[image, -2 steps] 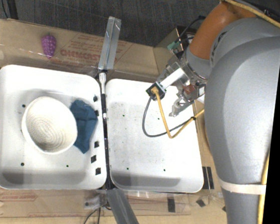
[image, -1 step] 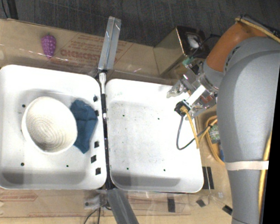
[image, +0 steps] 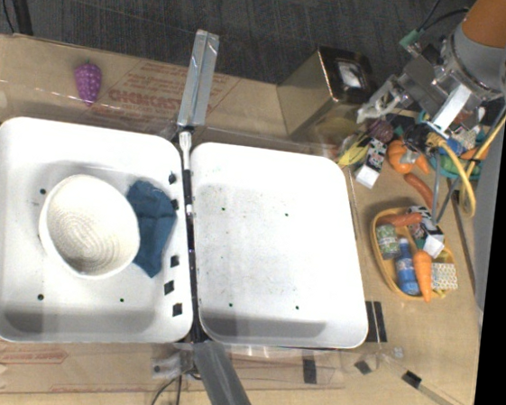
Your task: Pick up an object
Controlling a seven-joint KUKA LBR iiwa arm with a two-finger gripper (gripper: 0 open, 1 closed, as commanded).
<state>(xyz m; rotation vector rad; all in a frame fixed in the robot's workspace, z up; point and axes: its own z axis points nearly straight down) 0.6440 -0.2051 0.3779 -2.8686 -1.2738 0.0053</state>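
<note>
The gripper (image: 407,86) is seen at about one o'clock in the camera view, raised over the bench outside both bins; whether its fingers are open or closed cannot be told, as they are lost against the clutter beneath. Nothing is seen held between them.

The chief risk is judged to lie in the long travel that is needed. Just below the gripper a heap of small toys (image: 402,151) is spread, and a yellow basket of toy food (image: 414,250) sits at about three o'clock (either could be clipped on a low sweep). The rims of the right bin (image: 271,244) must also be cleared, as must the divider (image: 187,235) between the bins.

The likely targets lie well apart from the fingers, toward nine o'clock, in the left bin (image: 15,215): a white woven bowl (image: 90,226) and, touching its three o'clock side, a crumpled blue cloth (image: 152,224). The bowl's broad rounded form may not be spanned by a two-finger grasp, and the cloth could slip out if pinched too shallowly.
</note>
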